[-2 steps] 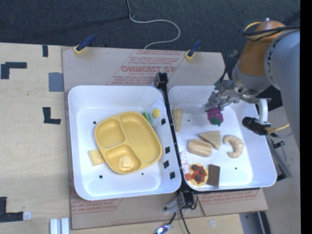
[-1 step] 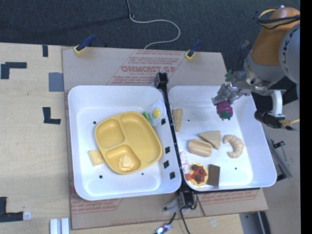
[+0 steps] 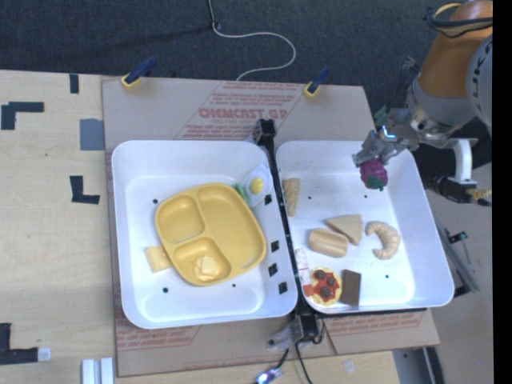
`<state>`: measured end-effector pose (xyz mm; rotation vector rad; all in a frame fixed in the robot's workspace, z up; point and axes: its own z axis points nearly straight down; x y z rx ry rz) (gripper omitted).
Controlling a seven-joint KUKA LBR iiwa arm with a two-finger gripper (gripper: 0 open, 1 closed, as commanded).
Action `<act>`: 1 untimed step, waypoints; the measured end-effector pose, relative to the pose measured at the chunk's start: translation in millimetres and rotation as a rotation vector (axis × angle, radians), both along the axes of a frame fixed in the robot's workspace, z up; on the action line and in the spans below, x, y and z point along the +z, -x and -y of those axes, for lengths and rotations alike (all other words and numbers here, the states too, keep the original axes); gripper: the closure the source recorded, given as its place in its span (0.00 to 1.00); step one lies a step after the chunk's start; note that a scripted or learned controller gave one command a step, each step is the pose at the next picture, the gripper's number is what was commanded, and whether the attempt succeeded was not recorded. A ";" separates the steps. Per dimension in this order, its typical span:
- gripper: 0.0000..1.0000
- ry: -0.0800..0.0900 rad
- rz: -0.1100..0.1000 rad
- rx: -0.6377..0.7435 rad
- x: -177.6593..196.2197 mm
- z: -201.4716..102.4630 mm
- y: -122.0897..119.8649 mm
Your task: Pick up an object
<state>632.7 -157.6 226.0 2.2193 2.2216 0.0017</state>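
Nearest the camera, at the front edge of the right bin (image 3: 424, 214), lie a small pizza slice (image 3: 322, 286) and a dark brown block (image 3: 350, 287), touching side by side. Just behind them sit a tan bread roll (image 3: 328, 242), a wedge of bread (image 3: 346, 227) leaning on it, and a croissant (image 3: 385, 239) to their right. A pale cone-shaped piece (image 3: 290, 196) rests against that bin's left wall. In the left bin (image 3: 132, 214), a yellow divided plate (image 3: 210, 232) holds a pale yellow lump (image 3: 208, 267) in its front section, with a flat yellow slice (image 3: 157, 258) beside its left rim and a small green and yellow item (image 3: 254, 188) at its far right corner. Farther back, above the right bin's rear right area, the claw (image 3: 373, 165) is closed around a purple object (image 3: 374, 174), which sits between its fingers. Cardboard covers the surface (image 3: 48, 214) beneath both bins.
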 end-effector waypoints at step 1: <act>1.00 -0.002 -0.004 0.003 6.7 -39.7 23.0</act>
